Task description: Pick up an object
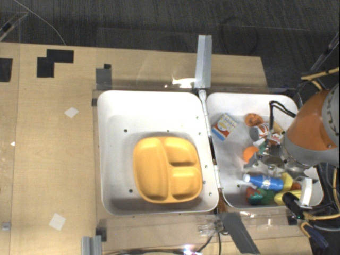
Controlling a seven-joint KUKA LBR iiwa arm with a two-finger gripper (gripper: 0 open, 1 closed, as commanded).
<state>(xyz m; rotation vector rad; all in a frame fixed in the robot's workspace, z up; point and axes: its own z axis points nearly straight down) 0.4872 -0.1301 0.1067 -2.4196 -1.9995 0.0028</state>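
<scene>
The right bin [229, 190] holds several small objects. A white, blue and red box [224, 125] lies at its upper left. Further right sits an orange and white item [255, 120]. An orange ball [249, 154] rests mid-bin. Along the front lie a blue bottle [265, 182], a yellow piece [287, 183] and a red and green toy [257, 196]. My gripper [266, 154] hangs low over the middle of this bin, just right of the orange ball and above the blue bottle. The grey and orange arm [314, 132] hides the bin's right side.
The left bin [114, 142] carries a yellow divided plate [167, 168] near its front right. A grey metal post [204, 62] stands behind the wall between the two bins. Cables trail at the arm's right and lower edge.
</scene>
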